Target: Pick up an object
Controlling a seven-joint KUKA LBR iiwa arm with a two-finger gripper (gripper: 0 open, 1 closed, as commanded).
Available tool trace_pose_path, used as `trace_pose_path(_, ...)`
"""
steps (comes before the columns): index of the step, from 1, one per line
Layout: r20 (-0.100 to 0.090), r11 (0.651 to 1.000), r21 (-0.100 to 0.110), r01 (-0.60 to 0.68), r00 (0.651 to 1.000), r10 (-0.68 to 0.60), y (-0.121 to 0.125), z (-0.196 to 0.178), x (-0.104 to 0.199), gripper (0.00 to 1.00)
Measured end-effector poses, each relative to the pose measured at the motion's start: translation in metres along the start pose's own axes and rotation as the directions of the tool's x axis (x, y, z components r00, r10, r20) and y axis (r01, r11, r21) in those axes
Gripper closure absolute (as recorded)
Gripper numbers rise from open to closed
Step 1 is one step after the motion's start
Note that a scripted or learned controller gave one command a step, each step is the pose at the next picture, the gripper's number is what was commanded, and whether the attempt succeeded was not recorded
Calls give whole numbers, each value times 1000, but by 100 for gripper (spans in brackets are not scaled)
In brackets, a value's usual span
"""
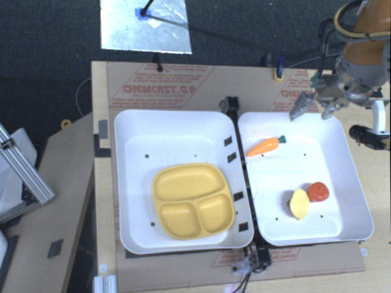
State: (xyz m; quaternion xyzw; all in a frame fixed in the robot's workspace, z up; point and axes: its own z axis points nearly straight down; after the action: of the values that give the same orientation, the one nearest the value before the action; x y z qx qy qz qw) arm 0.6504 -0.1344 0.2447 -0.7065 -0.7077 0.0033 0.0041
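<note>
Pincer (314,107) hangs spread open and holding nothing above the right bin's (348,163) far edge. Below, carrot (264,146) lies far-left; tomato (317,191) touches lemon (299,204).

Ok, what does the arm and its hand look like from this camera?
The arm is grey with an orange band above the wrist and dark cables looped beside it. Its hand is grey metal ending in two short fingers.
</note>
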Motion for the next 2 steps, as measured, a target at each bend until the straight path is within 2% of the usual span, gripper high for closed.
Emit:
trace_pose_path(1,2,1000,-12,2,1000,-2,2,-8,0,0)
trace_pose_path(2,2,1000,-10,0,1000,0,3,53,-3,0)
